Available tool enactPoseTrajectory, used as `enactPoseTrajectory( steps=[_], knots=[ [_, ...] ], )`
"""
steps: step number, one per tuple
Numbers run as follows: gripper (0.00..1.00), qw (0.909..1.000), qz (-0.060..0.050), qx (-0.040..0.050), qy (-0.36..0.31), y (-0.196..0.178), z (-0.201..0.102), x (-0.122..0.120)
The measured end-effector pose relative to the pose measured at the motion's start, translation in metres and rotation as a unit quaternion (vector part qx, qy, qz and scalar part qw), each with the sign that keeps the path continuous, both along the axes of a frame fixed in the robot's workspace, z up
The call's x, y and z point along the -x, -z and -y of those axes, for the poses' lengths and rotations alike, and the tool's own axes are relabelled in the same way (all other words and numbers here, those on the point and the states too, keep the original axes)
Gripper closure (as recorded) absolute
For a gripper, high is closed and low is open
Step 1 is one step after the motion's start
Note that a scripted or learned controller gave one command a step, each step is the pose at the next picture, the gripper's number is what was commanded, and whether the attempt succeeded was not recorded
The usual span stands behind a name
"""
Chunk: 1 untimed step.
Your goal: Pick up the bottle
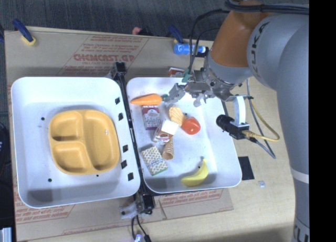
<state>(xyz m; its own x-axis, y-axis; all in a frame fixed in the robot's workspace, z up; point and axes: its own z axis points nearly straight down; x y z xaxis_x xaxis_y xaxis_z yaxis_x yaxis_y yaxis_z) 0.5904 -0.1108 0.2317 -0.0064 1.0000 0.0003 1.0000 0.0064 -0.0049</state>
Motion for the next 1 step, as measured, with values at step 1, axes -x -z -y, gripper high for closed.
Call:
enactPoseTrajectory(
  steps=[1],
  knots=[
    [1.00,1.0000,-0.001,-0.0001,-0.002,-0.0101,-0.0005,-0.0003]
  ],
)
